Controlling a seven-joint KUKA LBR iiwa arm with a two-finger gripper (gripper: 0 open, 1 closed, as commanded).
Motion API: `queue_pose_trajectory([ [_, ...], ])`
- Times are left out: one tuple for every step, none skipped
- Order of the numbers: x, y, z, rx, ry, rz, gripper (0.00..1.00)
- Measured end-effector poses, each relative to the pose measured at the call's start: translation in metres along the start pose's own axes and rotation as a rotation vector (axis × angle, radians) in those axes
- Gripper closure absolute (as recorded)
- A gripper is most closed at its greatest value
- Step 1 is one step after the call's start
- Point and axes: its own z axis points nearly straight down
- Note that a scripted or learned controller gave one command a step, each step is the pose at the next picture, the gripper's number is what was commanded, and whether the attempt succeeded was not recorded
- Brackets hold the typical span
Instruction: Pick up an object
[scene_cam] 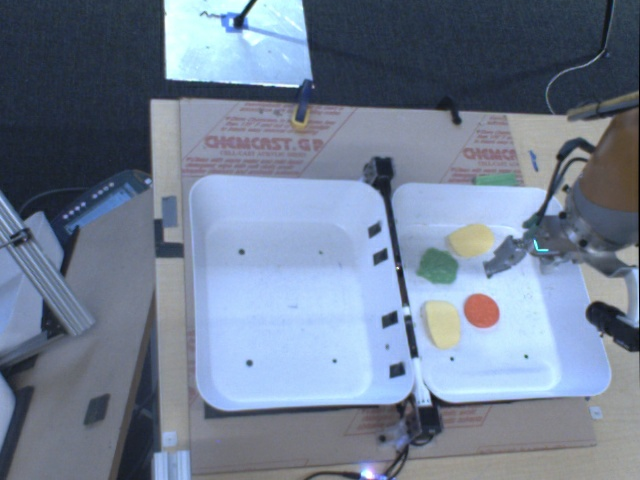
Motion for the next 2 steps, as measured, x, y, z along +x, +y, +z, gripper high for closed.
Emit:
queue_pose_trajectory([
  [0.044,-0.017,0.097,0.008,0.004,-0.004,0.0],
  [-0.018,0.006,0.121,-0.001,-0.003,0.005,0.0],
])
